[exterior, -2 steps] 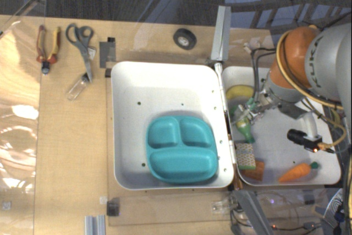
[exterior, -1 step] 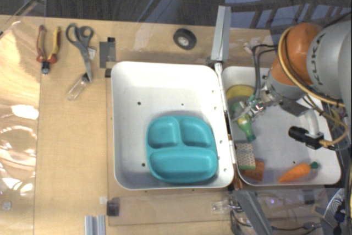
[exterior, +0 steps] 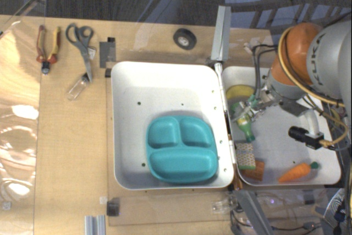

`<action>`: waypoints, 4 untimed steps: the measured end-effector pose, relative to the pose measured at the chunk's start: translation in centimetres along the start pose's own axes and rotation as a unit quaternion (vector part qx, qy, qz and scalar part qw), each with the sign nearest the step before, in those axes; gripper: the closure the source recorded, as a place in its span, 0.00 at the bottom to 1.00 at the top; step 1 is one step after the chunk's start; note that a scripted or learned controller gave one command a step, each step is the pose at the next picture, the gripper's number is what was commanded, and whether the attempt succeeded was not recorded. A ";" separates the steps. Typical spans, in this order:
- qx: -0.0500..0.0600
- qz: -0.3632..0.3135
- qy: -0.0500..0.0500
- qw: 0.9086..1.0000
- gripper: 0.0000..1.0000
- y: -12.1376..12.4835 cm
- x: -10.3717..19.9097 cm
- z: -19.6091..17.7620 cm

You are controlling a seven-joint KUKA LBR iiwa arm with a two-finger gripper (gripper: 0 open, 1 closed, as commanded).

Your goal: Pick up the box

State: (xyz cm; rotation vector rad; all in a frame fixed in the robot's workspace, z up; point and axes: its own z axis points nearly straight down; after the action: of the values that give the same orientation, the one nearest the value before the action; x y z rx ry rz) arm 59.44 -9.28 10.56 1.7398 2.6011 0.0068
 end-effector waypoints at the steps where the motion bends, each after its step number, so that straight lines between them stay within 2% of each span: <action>1: 0.002 0.163 0.002 0.987 0.00 -1.6 6.5 -8.1; 2: 0.005 0.220 0.002 0.976 0.00 -2.6 -0.3 -10.3; 3: 0.004 0.156 0.003 0.988 0.00 -5.9 4.5 -7.9; 4: 0.004 0.231 0.002 0.973 0.00 -8.2 -3.3 -6.7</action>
State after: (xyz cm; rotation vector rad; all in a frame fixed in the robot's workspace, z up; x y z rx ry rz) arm 53.02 -15.47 17.21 2.2989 2.1359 0.0027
